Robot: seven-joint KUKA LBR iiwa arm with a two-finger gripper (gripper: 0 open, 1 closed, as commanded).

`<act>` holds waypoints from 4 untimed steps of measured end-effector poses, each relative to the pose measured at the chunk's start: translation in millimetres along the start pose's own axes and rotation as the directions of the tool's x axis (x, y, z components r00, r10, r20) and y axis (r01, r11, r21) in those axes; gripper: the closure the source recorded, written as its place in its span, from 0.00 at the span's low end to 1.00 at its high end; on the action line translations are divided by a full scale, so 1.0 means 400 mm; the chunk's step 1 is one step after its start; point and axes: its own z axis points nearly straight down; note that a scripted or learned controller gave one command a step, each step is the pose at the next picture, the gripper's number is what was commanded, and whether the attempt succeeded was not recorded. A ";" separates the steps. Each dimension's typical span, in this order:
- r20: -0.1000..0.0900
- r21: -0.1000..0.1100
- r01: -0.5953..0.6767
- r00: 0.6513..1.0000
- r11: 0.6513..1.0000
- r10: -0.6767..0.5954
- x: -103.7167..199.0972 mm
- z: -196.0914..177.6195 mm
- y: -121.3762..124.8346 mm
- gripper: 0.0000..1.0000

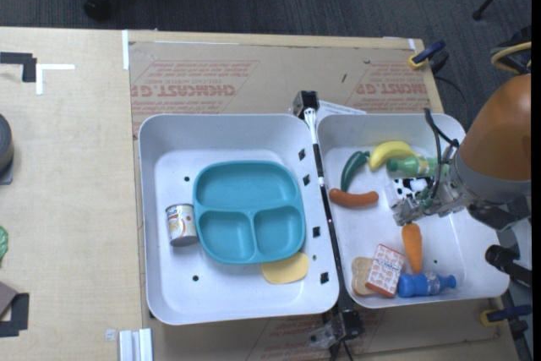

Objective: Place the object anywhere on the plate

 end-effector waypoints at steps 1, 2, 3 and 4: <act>0.002 0.000 -0.030 1.000 1.000 0.030 0.149 -0.304 0.047 1.00; 0.000 0.004 -0.115 0.993 0.993 0.115 0.330 -0.192 0.094 1.00; 0.001 0.008 -0.226 0.974 0.974 0.226 0.532 -0.059 0.243 1.00; 0.003 0.006 -0.276 0.961 0.961 0.276 0.672 -0.251 0.297 1.00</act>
